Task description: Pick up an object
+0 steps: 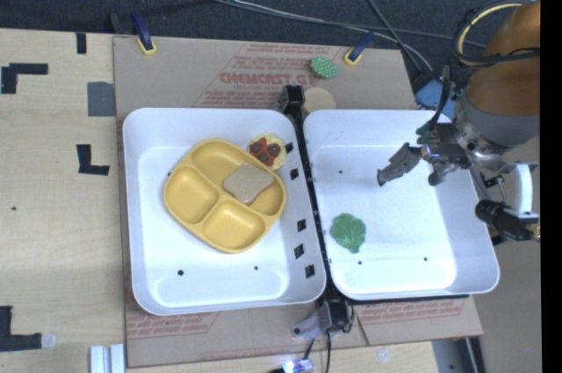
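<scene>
Camera view showed the gripper (413, 168) with jaws spread wide, holding nothing, over the right bin (395, 279), a green object (349, 232) lying below-left of them, nothing between.

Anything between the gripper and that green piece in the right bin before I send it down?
Nothing visible. The gripper hovers over the right bin; the green piece lies below and left of it in the view, on bare bin floor with nothing between them.
</scene>
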You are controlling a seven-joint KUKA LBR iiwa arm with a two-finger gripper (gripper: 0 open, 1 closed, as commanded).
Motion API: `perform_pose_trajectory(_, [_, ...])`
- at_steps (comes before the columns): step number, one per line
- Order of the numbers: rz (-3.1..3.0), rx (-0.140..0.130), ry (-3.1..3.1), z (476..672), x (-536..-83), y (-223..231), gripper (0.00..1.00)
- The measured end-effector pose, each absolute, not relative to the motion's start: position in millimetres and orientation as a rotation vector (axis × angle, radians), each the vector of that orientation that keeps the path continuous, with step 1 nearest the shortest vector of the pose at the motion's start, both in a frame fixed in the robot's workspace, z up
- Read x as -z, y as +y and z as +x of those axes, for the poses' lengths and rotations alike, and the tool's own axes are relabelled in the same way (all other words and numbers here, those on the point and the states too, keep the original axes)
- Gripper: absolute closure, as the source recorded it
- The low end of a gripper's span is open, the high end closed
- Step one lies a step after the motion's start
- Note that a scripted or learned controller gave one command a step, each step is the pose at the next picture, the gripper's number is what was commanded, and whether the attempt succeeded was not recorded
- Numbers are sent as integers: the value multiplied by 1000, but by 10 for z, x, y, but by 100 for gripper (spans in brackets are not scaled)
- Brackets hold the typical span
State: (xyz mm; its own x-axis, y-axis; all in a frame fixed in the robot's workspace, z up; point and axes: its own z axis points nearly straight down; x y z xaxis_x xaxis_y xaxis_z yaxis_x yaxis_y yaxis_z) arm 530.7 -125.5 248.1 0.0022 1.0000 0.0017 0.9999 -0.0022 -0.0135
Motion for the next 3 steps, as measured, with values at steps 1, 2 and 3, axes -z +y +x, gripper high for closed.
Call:
perform_pose_trajectory(1, [-2219, -2, -2222, 5329, -2545, -1252, 0])
perform_pose_trajectory(2, [-2218, -6, -2220, 5322, -2110, -1219, 0])
perform_pose_trajectory(3, [-2219, -5, -2220, 5231, -1627, -1250, 0])
